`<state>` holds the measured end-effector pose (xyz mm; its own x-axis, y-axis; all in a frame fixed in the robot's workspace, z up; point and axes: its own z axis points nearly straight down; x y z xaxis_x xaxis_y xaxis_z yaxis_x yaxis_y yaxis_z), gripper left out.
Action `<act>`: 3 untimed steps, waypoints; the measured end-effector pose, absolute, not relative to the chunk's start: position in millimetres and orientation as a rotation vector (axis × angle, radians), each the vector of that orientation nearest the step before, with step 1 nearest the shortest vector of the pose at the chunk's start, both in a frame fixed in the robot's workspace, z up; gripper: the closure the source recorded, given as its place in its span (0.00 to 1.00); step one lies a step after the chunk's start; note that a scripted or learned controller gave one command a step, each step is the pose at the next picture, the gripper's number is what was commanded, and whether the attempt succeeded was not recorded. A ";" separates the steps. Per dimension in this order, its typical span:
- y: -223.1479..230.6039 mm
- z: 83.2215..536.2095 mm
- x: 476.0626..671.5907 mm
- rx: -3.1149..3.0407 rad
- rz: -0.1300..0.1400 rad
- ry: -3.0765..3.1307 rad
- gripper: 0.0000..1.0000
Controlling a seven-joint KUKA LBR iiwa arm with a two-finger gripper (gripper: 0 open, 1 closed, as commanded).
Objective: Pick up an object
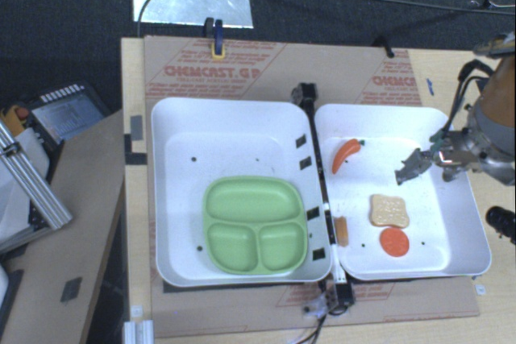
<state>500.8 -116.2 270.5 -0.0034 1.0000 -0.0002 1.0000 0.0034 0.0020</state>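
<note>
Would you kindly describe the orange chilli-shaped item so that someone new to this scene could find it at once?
Start at the right-hand white bin, the one without the green divided plate. Look in its far-left part, near the divider between the bins: the toy chilli lies there. It is long, curved and orange with a small dark stem, unlike the square toast piece and red disc nearer the camera.

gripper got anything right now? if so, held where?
Nothing held. The gripper hangs over the right bin, with no object between its fingers. Carrot, toast and red disc all lie on the bin floor.
</note>
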 end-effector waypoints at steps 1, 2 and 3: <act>-116.8 228.4 498.0 2.221 -0.001 2.224 0.00; -120.5 168.4 491.6 2.223 -0.003 2.224 0.00; -110.6 111.2 490.8 2.223 -0.002 2.226 0.00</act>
<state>490.8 -110.6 111.2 -0.0012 1.0000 0.0020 1.0000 0.0013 -0.0041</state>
